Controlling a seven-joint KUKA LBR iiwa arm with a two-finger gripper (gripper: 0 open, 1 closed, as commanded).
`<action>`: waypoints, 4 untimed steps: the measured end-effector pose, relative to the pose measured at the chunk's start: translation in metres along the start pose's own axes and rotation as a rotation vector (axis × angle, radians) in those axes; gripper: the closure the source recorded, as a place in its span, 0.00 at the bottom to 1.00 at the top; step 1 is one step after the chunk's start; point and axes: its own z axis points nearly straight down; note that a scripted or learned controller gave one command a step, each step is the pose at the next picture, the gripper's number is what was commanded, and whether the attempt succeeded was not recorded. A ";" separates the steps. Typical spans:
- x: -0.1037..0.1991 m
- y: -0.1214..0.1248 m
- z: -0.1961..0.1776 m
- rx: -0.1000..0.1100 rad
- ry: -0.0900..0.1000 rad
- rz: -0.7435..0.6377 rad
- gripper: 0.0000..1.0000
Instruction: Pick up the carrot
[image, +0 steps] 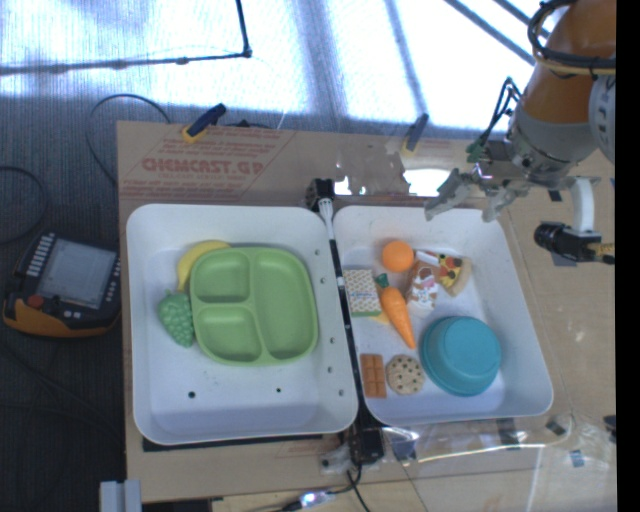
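The orange carrot (398, 316) lies in the right bin (520, 300), near the middle, its tip pointing toward the front edge. It rests between a green-topped block (361, 293) and a teal bowl (460, 355). My gripper (466, 204) hovers above the far rim of the right bin, well behind the carrot and to its right. It is open, its two fingers spread wide with nothing between them.
Around the carrot lie an orange ball (397, 255), a pizza slice (450, 272), a small white toy (424, 287), a cookie (404, 374) and a waffle piece (372, 375). The left bin (150, 380) holds a green divided plate (250, 303), a banana (199, 259) and a green bumpy toy (177, 318).
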 end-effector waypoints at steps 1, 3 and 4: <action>0.031 0.000 0.139 -0.002 -0.001 -0.112 0.00; 0.010 0.016 0.176 -0.017 -0.001 0.160 1.00; 0.011 0.016 0.168 -0.014 -0.002 0.159 1.00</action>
